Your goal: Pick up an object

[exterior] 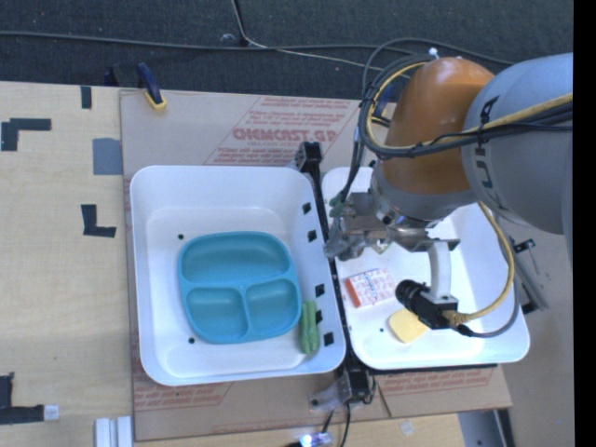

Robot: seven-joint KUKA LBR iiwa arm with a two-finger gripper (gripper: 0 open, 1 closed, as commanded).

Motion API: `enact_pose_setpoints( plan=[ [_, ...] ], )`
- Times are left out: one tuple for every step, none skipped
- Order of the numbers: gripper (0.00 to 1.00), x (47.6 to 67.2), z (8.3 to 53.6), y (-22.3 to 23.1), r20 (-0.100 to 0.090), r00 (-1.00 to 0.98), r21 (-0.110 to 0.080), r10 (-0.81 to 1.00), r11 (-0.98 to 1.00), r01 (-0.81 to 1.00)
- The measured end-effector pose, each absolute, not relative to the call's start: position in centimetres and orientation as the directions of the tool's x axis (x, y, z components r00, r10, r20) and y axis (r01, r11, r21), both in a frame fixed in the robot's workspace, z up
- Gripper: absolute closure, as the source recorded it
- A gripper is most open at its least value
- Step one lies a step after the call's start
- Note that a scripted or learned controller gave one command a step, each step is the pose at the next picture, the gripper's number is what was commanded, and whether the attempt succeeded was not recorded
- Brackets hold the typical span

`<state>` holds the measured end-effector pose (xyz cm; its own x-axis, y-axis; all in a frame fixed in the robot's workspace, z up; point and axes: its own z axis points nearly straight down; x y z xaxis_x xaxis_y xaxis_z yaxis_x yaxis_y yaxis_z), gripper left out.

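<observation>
Orange-banded arm [447, 128] over right bin [494, 343]; tool [358, 236] grip unclear; glossy blue tray [237, 282].

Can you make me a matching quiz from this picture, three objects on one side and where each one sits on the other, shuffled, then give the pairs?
Things:
1. blue divided plate
2. green object
3. yellow block

Places:
A. right bin, near its front edge
B. middle of the left bin
C. left bin, against its right wall

Pairs: 1-B, 2-C, 3-A
</observation>
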<state>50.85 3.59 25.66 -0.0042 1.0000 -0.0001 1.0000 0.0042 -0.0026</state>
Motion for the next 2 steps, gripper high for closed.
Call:
enact_pose_setpoints(
  plan=[
    [1.00,49.51,24.43,8.45,0.000,-0.004,-0.003,1.000,0.004,1.000],
    [0.00,49.55,24.46,8.32,0.000,-0.002,-0.003,1.000,0.002,1.000]
  ],
)
